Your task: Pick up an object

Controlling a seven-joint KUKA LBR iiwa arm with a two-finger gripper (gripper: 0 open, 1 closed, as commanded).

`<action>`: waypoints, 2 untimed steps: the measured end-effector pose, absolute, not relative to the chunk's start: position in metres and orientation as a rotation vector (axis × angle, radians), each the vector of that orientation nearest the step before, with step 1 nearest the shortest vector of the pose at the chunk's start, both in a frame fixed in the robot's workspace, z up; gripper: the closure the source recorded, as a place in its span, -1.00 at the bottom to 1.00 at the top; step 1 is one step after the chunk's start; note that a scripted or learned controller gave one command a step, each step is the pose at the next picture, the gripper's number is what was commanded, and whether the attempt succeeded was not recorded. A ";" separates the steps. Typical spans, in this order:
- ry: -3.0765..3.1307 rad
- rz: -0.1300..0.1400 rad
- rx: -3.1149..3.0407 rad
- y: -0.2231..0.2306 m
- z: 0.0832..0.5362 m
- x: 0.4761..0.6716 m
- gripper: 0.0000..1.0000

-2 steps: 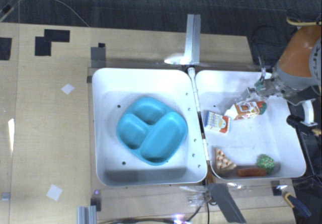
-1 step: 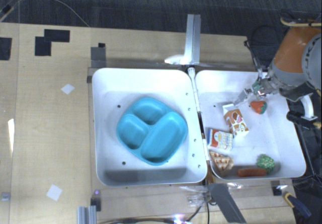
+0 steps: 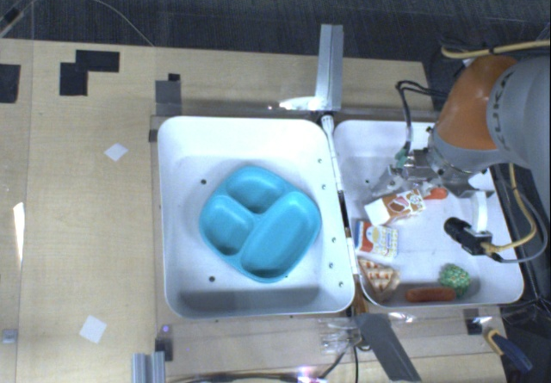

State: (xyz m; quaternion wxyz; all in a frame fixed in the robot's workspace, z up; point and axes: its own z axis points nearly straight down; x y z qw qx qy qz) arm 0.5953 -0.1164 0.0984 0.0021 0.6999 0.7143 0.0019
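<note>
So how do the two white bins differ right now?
The left bin holds one large blue divided plate; the right bin holds several small items, among them a green broccoli piece and a brown sausage. The arm's gripper is over the right bin, not the left. Both are shallow, white and similar in size.

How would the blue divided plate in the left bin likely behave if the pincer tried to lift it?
The blue divided plate looks like rigid moulded plastic, so probably stiff and light. Its smooth, rounded rim may slip from a pinch. Lying flat on the left bin, it is unlikely to roll or tip.
</note>
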 end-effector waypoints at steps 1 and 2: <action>2.367 0.004 2.058 -0.177 0.130 0.580 -1.00; 2.427 0.006 1.984 -0.193 0.087 0.586 -1.00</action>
